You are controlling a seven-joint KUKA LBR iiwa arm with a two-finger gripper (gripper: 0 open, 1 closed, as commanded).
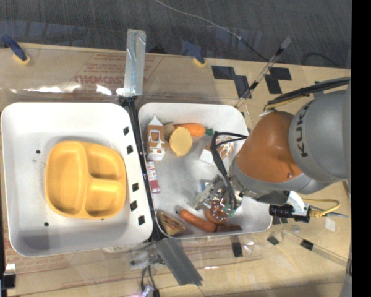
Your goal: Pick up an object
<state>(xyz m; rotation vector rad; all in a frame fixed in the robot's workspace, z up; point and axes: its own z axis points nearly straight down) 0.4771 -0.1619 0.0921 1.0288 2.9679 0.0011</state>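
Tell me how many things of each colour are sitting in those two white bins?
Yellow: 2, the divided tray and a round slice
Orange: 2, a carrot and a sausage-shaped piece
Brown: 2, a small carton and a piece beside the sausage
Total: 6 I can tell apart; clutter under the gripper is unclear.

We see two shallow white bins side by side on the cardboard-covered bench (68,67), the left bin (12,166) holding a yellow divided tray (85,179) at its centre, the right bin (173,111) at its three o'clock, and a grey tape strip (135,60) at twelve.
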